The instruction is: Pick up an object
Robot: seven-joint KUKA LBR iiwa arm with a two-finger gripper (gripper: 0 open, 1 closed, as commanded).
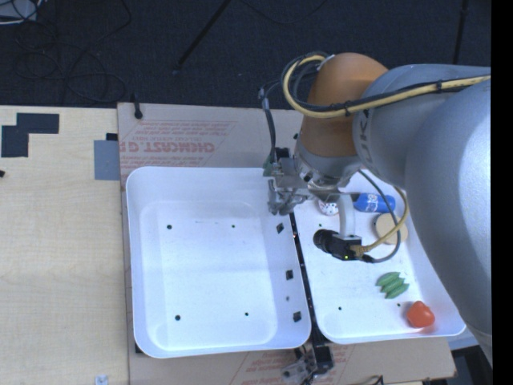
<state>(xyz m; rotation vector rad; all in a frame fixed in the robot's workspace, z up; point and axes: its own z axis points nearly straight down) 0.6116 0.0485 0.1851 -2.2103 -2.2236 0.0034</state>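
The pale wooden bench (pixel 56 255) lies at the left, with a sheet of cardboard (pixel 184 139) printed in red under both bins. The left bin (pixel 208 263) sits on it, touching the right bin (pixel 353 311) along one side. Over that shared edge, toward the far end, hangs the gripper (pixel 280 203). The wrist hides it from above, so I cannot tell how wide it is or whether it has hold of anything.

The objects to pick all lie in the right bin. A small white and red piece (pixel 329 208) sits just right of the gripper, with a blue object (pixel 374 203), perhaps a bottle, beside it. A tan disc (pixel 391 228) lies a little nearer. Nearer still are a green piece (pixel 393 285) and, at the near right corner, a red ball (pixel 419 315). The grey arm (pixel 433 151) covers the bin's right side.
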